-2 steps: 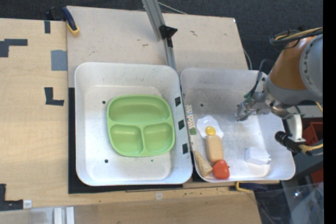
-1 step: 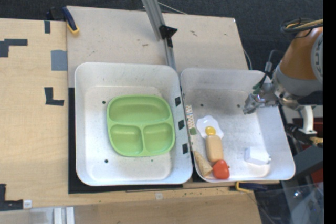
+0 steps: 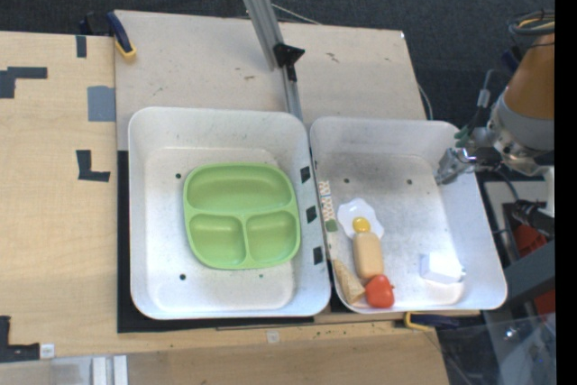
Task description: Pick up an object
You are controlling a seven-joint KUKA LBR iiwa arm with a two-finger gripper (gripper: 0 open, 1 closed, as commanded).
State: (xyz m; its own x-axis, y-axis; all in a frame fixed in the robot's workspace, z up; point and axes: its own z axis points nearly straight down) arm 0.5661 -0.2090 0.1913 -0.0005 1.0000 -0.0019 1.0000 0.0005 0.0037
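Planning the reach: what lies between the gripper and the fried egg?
In the camera view, bare speckled bin floor lies between the gripper and the fried egg.

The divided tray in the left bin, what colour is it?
Light green; the tray shows plainly in the camera view.

Right bin, near-left corner — fried egg [image 3: 359, 218], tan bread roll [image 3: 367, 254] lying lengthwise below it, red tomato [image 3: 380, 291] at the rim. Small white object [image 3: 442, 267] — near-right corner, apart.
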